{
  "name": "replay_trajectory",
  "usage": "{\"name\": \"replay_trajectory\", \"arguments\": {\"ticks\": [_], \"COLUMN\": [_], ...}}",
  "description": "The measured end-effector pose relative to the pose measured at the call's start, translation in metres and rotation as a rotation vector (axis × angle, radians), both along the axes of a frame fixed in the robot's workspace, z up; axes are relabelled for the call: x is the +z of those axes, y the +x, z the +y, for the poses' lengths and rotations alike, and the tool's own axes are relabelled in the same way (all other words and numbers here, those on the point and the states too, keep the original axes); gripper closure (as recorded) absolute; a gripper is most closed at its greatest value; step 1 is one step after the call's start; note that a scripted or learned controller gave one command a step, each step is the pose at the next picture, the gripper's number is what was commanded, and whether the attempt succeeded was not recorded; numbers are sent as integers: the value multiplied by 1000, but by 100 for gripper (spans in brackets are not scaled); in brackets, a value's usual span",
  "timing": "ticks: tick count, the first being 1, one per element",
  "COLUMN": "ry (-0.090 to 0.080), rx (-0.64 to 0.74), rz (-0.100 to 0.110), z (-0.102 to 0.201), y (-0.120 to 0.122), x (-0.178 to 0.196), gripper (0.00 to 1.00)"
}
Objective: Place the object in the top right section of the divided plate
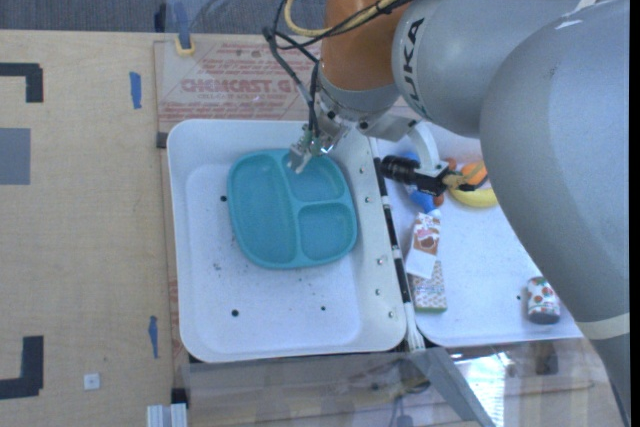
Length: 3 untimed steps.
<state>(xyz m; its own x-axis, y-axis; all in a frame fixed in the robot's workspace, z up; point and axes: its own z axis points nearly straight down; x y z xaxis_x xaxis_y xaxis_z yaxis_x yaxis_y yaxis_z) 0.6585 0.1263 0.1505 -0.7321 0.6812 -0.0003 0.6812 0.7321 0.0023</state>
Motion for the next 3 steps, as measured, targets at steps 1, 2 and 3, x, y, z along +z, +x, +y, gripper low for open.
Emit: {"name": "replay_trajectory", "arguments": {"ticks": [1, 2, 3], "ry": [-1, -1, 0], "rx": [-15, -15, -17], "rz": [-1, -1, -7], "z": [-53, -53, -53], "y": [-29, -29, -28], "x": [36, 36, 47], "gripper": [100, 0, 100]}}
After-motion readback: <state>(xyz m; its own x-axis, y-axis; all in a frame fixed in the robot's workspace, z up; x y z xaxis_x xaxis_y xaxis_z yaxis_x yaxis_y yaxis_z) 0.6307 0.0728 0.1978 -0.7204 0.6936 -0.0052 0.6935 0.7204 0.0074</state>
